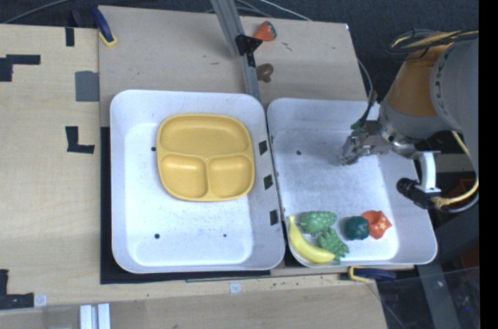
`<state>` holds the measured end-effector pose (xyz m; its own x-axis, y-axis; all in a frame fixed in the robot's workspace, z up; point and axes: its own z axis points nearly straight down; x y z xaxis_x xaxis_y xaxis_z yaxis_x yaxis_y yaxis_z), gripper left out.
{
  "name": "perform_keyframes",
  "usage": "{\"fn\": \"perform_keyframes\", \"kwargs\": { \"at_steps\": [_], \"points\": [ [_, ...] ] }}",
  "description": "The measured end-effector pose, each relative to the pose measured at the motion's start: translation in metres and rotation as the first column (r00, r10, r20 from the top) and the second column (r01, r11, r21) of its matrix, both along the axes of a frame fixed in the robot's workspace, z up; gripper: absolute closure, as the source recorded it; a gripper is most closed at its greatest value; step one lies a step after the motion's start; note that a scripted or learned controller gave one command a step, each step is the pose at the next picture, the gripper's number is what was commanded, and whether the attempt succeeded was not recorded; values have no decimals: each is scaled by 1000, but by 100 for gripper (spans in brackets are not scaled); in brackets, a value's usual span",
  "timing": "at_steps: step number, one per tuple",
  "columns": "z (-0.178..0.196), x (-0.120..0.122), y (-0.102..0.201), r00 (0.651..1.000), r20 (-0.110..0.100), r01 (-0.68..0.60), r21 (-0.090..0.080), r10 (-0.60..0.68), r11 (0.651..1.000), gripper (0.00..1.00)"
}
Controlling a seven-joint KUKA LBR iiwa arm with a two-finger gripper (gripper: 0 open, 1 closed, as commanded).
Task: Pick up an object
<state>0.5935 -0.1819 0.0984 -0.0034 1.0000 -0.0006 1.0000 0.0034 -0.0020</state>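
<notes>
The counter point(47, 164) carried two shallow white bins side by side, and the right bin point(311, 125) serves here as the landmark. The left bin point(132, 242) lay against its left wall and held a yellow divided tray point(206, 156), which sat toward that bin's upper half and well apart from the pickable items. The arm point(436, 86) entered over the right bin's right wall, a placement that kept its bulk outside the bin while the wrist dipped in. The claw point(352, 151) hung over the bare floor in the right bin's upper right part; whether it was wide or narrow could not be told, and nothing was visible in it. The candidate objects were clustered along the right bin's lower wall, well apart from the claw: a banana point(305, 247) at the lower left corner, green leafy pieces point(323, 230) just beside it, a dark teal item point(356, 227), and a red-orange item point(378, 223) touching or nearly touching it. Judged from this layout, no pickup was yet achieved.
</notes>
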Motion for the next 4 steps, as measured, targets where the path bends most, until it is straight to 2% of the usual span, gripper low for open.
{"fn": "perform_keyframes", "kwargs": {
  "at_steps": [3, 4],
  "points": [
    [149, -8, -10, 1000, 6, 2, -1, -2, 1000, 100],
    [173, -7, -9, 1000, 4, 2, 0, -2, 1000, 100]
  ]
}}
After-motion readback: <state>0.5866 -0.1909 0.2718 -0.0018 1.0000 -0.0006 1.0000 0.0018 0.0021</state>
